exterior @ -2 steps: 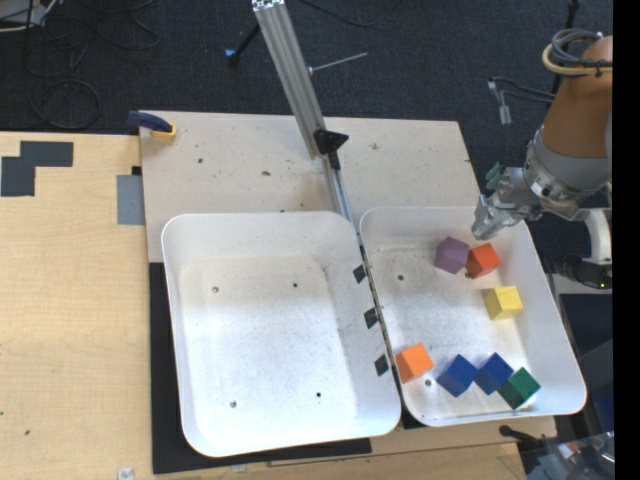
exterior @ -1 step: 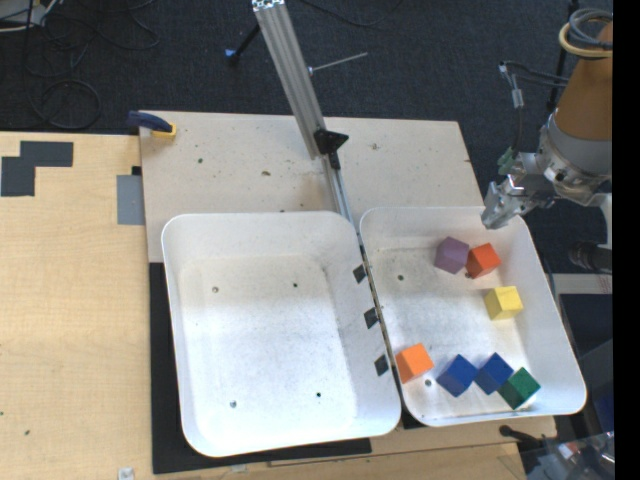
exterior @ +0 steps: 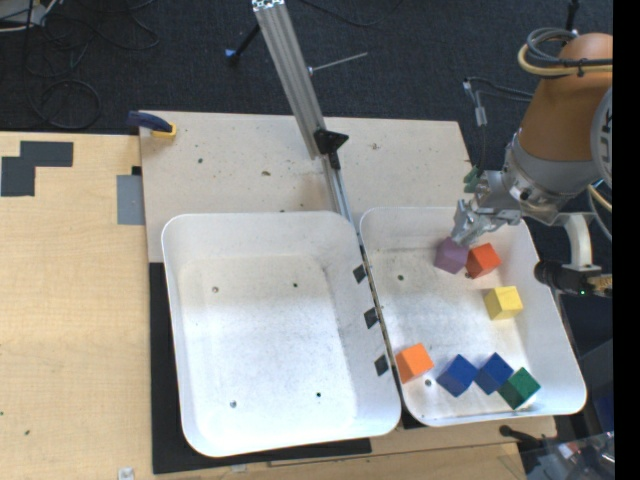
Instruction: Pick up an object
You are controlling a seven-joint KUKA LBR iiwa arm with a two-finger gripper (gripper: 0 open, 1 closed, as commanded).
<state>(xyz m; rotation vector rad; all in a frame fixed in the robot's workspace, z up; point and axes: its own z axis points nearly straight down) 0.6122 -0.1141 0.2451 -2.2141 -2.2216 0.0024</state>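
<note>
Green cube [exterior: 520, 387], spare; gripper [exterior: 470, 230], jaw state indiscernible, above purple cube [exterior: 451, 257]: descend centred, clearing the touching red cube [exterior: 483, 259].

A slanted aluminium rail [exterior: 297, 73] with a checkered marker [exterior: 268, 1] at its top crosses the upper centre. A blue-and-yellow clamp [exterior: 151, 123] sits at the board's upper-left corner. Dark grey patches [exterior: 36, 162] mark the wooden bench [exterior: 70, 318] at left. Cables [exterior: 60, 88] lie on the dark floor, upper left.

Right bin [exterior: 560, 368]: purple block [exterior: 451, 258] touching red block [exterior: 483, 260], yellow block [exterior: 503, 301] near; orange [exterior: 413, 361], two blue [exterior: 457, 375] [exterior: 493, 372], green [exterior: 520, 387] along front.
</note>
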